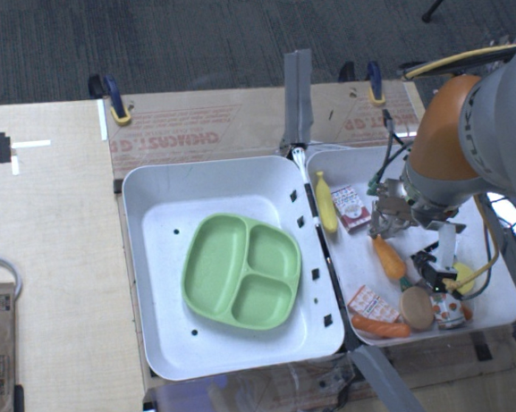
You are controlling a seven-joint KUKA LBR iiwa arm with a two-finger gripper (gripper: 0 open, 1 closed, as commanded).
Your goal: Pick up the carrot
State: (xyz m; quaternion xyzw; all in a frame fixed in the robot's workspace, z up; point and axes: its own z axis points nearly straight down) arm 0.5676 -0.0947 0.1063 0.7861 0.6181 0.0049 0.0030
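Note:
An orange carrot (389, 258) lies in the right bin (496, 314), pointing from upper left to lower right. My gripper (391, 224) hangs just above the carrot's upper end, at or very near it. The arm's wrist hides the contact point. A second long orange piece (381, 328) lies at the bin's front edge.
The right bin also has a banana (326, 202) along its left wall, a small carton (351, 206), a printed packet (370, 301), a round brown piece (417, 309) and a small can (448, 312). In the left bin (162, 343) sits a green divided plate (242, 271).

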